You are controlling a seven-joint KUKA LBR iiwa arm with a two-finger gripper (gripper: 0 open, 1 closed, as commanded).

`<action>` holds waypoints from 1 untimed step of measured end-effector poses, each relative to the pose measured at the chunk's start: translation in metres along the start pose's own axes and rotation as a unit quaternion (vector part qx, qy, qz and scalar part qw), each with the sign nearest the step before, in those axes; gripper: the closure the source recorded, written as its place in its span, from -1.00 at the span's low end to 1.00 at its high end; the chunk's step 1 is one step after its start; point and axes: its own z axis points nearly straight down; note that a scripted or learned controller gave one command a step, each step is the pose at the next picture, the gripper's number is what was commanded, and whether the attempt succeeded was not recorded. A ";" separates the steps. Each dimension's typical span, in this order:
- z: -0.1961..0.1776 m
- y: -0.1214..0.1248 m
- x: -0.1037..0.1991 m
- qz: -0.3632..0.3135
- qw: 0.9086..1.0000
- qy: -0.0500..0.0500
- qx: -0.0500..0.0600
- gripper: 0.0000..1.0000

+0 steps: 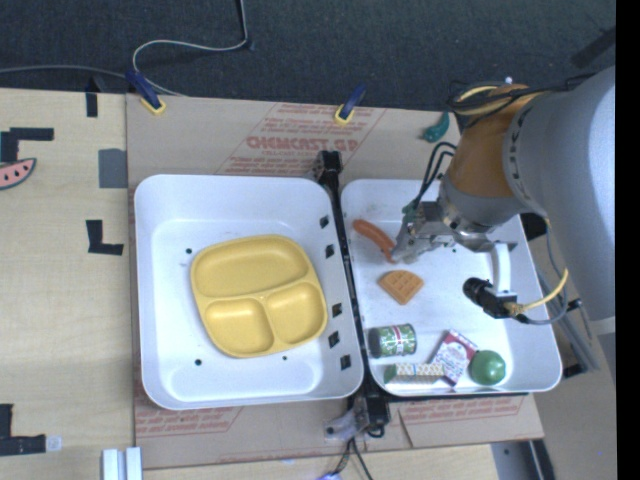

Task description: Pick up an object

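Cardboard covers the bench under two shallow white bins, with dark carpet beyond. In the right bin (545, 353) lie the candidates for picking: a small sausage (374, 234) near the far left corner, a waffle-patterned cracker (401, 286) just below it, a green-labelled can (392, 341) on its side near the front, a long wrapped bar (414, 372) along the front wall, a red-and-white packet (455, 355) and a green ball (487, 367) in the front right corner. All of them rest on the bin floor; nothing is lifted.

The gripper (407, 252) hangs low between the sausage and the cracker, its tips close to both, and I cannot tell whether it is spread or closed, nor whether it touches either item. The grey arm (560, 178) with its orange band (478, 153) reaches in above it.

The left bin (165, 208) holds a yellow divided tray (258, 294).

As I judge it, the approach is made, but the grasp and lift are left to do.
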 end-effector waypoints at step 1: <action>0.000 0.000 0.000 0.000 1.000 0.000 0.000 -1.00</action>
